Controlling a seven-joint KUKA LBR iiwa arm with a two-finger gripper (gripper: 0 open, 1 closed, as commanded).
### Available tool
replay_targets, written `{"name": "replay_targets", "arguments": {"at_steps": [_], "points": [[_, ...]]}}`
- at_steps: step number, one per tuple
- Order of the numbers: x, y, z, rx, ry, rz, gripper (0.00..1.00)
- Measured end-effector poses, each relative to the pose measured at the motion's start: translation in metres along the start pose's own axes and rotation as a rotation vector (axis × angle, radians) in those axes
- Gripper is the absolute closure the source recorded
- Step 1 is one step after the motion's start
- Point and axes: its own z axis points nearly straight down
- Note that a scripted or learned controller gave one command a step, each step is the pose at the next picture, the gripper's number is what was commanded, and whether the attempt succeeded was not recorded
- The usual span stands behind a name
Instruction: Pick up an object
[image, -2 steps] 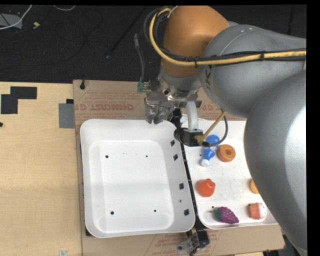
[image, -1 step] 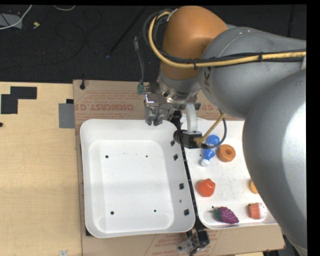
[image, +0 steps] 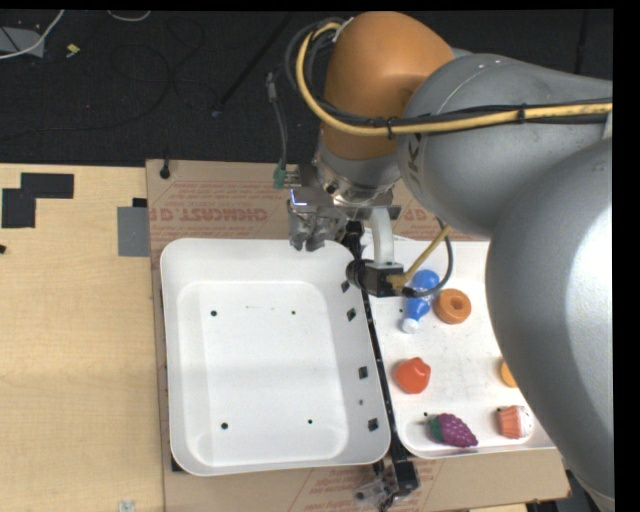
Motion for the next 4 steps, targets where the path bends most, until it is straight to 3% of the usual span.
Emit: {"name": "replay_targets", "arguments": {"at_steps": [1,3,4], "points": [[0.002,0.0,0.004,0.001,0.0,0.001,1.0],[0.11,0.002,0.014,-0.003,0.001,0.005,1.0],[0.109,0.001,0.007,-0.002,0.0,0.004,1.0]]}}
